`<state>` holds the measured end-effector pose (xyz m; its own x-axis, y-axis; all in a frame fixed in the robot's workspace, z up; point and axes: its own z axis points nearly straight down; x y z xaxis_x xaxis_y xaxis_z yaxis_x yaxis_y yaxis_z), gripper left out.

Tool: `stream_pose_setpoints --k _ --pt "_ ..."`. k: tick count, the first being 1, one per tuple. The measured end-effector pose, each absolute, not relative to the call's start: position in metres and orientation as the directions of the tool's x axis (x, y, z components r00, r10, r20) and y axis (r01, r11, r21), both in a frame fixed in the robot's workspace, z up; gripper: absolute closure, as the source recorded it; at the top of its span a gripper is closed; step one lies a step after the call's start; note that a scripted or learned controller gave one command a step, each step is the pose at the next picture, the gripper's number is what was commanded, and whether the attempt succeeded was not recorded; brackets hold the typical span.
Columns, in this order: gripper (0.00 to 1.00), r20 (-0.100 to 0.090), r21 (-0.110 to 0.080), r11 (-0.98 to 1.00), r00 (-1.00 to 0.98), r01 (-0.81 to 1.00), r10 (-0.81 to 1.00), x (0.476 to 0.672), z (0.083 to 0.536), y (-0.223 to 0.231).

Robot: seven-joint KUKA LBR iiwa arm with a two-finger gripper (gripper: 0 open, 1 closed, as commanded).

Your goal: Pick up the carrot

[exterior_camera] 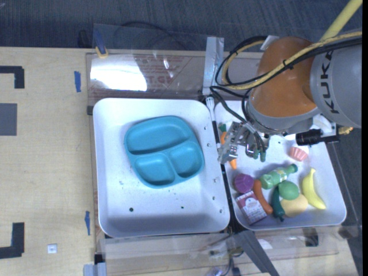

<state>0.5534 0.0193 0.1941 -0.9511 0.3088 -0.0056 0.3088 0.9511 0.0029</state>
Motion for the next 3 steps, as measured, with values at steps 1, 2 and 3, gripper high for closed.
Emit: stream_pose_setpoints --k 1,2,3 --pt "1.00 -0.007 0.002 0.940 -0.940 0.341 0.341 0.564 0.209 -0.022" --pt "1.00 -0.008 0.004 0.835 -0.835 0.551 0.551 0.573 0.253 -0.043" --pt "0.00 -0.006 0.003 0.835 -0.835 0.551 0.551 0.573 0.252 -0.043"
